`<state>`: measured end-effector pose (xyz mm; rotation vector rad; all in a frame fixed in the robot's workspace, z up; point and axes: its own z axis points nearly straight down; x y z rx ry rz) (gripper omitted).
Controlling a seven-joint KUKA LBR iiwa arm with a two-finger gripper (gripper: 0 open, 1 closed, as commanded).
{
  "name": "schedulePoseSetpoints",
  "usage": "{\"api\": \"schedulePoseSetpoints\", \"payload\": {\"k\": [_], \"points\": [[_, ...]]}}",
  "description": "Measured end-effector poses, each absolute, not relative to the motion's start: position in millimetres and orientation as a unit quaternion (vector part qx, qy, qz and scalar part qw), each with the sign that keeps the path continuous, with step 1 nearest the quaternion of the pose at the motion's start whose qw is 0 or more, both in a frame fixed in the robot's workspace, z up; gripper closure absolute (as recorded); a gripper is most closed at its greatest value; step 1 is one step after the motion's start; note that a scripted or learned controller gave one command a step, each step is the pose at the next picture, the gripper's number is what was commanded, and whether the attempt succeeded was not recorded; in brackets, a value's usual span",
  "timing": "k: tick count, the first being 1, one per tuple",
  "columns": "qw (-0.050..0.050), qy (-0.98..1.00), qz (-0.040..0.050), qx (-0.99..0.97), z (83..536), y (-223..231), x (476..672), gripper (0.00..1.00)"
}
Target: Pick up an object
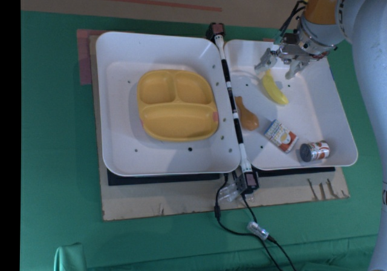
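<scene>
My gripper (279,68) hangs over the back of the right bin (329,118), fingers spread open with nothing between them. Just below it lies a yellow banana (274,89), slanting toward the right. Nearer the divider rests a brown chicken drumstick (246,115). A small juice carton (280,135) lies in front of the banana. A can (314,151) lies on its side in the front right corner.
The left bin (115,112) holds a yellow divided plate (176,104). A black-and-white bar (231,103) runs between the bins. Cables (254,227) trail off the front of the bench. The grey arm (363,28) comes in from the upper right.
</scene>
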<state>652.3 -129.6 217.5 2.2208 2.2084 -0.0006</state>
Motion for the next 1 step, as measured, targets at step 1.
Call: {"api": "schedulePoseSetpoints", "payload": {"k": [1], "points": [[0.008,0.704,0.0009,0.710,187.0,-174.6,628.3,0.00]]}}
